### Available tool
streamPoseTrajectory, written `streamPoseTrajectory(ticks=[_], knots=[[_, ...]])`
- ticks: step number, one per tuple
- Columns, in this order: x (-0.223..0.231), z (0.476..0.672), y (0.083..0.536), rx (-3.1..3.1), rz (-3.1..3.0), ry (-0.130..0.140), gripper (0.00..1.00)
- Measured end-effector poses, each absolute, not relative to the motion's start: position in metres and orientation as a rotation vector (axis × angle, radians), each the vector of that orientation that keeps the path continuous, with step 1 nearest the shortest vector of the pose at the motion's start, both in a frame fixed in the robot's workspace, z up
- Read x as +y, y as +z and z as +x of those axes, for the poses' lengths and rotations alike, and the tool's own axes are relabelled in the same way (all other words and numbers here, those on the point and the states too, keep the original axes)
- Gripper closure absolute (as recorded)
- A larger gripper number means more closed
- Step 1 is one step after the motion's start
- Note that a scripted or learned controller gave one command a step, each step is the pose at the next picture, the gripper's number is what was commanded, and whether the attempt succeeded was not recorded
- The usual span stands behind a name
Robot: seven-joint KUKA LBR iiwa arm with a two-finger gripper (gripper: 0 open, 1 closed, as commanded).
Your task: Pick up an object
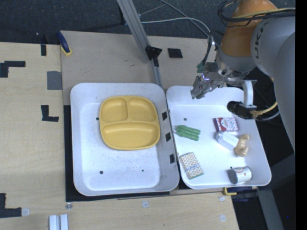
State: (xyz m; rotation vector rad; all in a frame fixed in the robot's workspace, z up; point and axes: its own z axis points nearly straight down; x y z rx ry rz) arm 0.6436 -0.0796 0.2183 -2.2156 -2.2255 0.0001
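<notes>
Two white bins sit on your bench. Gripper (199, 91) hovers at the right bin's (184, 99) rear; its state is unreadable. Green object (187, 132), centre-left, looks light and soft: grasp across its narrow width.

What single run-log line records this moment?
gripper: above right white bin far edge | held: nothing seen | nearest: green ridged object

A robotics lab: taped bench (29, 128), cables (163, 18), white bins (120, 186).

No lettering reads clearly; the red-and-white carton (226, 124) and patterned packet (191, 165) carry print too small to read.
</notes>
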Motion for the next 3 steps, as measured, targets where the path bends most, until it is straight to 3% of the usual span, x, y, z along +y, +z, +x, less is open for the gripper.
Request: streamPoseTrajectory(ticks=[2, 3], knots=[[0.018, 0.619, 0.217, -2.225, -2.213, 0.002, 1.00], [0.070, 0.596, 0.208, -2.226, -2.211, 0.004, 1.00]])
